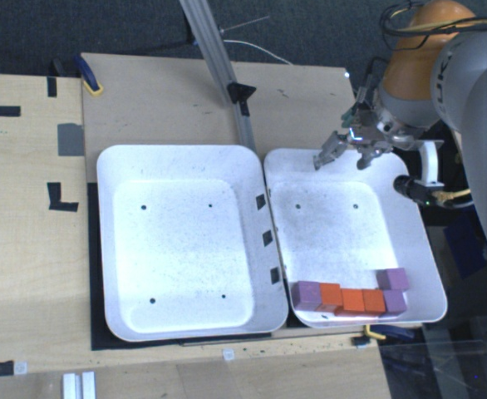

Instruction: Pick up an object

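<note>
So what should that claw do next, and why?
Probably travel toward the near edge of the right bin. The claw hovers open with nothing in it over that bin's far edge, while the purple and orange blocks sit clustered along its near wall.

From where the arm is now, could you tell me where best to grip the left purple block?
Probably from above, across the purple block's far and near faces: its left side sits close to the bin wall and its right side touches an orange block.
</note>
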Motion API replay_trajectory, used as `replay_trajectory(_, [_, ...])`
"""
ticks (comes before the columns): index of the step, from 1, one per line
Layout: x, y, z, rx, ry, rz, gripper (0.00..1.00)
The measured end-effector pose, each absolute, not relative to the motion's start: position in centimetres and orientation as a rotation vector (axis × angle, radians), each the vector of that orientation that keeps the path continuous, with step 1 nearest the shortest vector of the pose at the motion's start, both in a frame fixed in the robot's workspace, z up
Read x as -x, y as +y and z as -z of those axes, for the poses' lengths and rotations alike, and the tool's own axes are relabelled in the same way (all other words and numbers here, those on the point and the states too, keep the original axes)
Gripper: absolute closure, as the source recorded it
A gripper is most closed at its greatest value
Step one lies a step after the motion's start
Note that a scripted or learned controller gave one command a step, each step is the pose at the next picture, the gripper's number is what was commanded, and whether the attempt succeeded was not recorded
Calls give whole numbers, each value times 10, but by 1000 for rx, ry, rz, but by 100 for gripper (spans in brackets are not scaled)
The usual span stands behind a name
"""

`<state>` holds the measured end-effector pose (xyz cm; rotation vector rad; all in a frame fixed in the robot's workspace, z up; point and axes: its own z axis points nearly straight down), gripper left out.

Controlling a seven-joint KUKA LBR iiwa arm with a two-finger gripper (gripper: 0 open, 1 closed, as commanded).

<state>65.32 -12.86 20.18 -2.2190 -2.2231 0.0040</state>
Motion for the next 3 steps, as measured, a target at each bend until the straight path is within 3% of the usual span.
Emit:
replay_trajectory(1, [-613,-111,-259,2220,-2225,4,0])
replay_trajectory(2, [-604,-37,-187,2207,-2224,-6,0])
replay_trajectory(3, [-616,38,-192,2209,-2230,2,0])
